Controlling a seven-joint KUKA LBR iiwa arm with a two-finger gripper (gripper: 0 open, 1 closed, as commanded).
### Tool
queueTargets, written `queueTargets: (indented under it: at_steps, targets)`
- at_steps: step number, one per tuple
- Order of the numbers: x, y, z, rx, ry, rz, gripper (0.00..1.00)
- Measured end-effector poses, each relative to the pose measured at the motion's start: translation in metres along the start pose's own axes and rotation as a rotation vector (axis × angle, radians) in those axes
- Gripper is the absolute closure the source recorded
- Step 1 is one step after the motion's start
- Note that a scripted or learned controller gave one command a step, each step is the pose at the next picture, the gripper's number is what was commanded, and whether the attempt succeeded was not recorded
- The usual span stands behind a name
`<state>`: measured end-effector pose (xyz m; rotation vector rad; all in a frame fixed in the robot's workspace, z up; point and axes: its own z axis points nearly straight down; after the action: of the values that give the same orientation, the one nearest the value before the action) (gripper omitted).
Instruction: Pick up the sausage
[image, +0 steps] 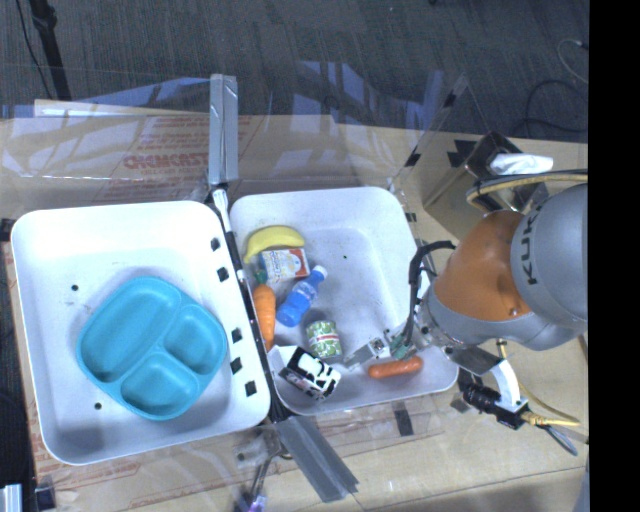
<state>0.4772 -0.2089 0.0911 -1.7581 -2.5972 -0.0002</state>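
Jaws of unclear state just above sausage in right bin; blue tray in left bin.

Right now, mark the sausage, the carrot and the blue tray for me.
sausage (395, 368): camera view, middle of its length, near the right bin's front edge.
carrot (265, 315): camera view, mid-body, along the right bin's left wall.
blue tray (150, 345): camera view, the ridge between its compartments, in the left bin.

grey arm reaching in from right, wrist bent low, gripper pointing left
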Motion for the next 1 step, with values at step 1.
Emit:
queueTargets:
  at_steps: [1]
  targets:
    - [0.0053,0.0027,-0.0011,-0.005,-0.004,0.534,0.00]
